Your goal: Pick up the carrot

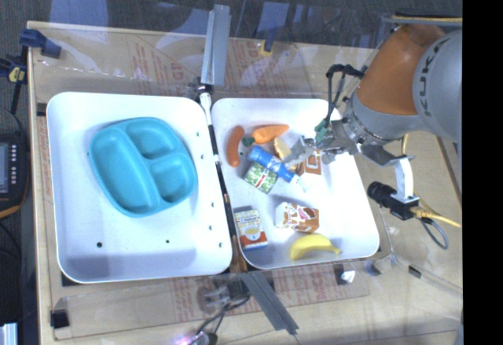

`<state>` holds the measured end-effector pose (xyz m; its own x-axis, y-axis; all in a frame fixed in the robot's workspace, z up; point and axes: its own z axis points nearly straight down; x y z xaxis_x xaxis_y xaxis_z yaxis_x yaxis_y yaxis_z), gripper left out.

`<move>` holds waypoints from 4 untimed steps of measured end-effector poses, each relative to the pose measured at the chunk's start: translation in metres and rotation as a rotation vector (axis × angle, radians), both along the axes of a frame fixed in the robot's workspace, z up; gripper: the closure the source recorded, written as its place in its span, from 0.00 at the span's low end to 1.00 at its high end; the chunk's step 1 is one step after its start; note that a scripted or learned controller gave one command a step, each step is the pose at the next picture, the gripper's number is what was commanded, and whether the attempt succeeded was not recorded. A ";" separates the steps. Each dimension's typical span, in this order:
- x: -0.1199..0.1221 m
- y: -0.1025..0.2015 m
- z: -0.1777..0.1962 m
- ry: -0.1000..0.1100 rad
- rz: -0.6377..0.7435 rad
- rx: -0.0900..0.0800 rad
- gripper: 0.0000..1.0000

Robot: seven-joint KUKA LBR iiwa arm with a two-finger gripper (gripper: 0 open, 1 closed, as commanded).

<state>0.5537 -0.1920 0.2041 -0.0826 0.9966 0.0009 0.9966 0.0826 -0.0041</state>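
At the near edge of the right-hand bin (pixel 357 202):
Banana (pixel 313 246): lies along the front wall, yellow, curved.
Juice carton (pixel 251 226): small box with an orange-and-white label, by the front left corner, just beside the divider between the bins.
Snack packet (pixel 297 217): white and brown, between the carton and the banana, slightly farther back.

Middle of the same bin:
Green can (pixel 260 176): on its side, touching a blue bottle (pixel 269 162) that lies at a slant beside it.
Sausage (pixel 234 145): orange-red, long, lies near the left wall.
Gripper (pixel 308 152): low over the clutter just right of the blue bottle, beside a brown packet (pixel 313 165); the fingers are too blurred among the items to say how far apart they stand, and nothing can be seen held.

Far part of the bin:
Carrot (pixel 269 133): orange, on its side, near the back, between the sausage and the gripper, apart from the fingers.
Arm (pixel 409 84): grey with an orange band, reaches in from the right.

Left bin (pixel 71 241):
Blue tray (pixel 143 164): three compartments, sits tilted in the middle.
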 end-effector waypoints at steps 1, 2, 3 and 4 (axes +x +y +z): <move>0.060 0.015 -0.056 -0.002 0.123 0.000 0.00; 0.107 0.026 -0.101 -0.026 0.379 -0.011 0.00; 0.108 0.025 -0.088 -0.030 0.382 -0.016 1.00; 0.108 0.025 -0.088 -0.030 0.382 -0.016 0.00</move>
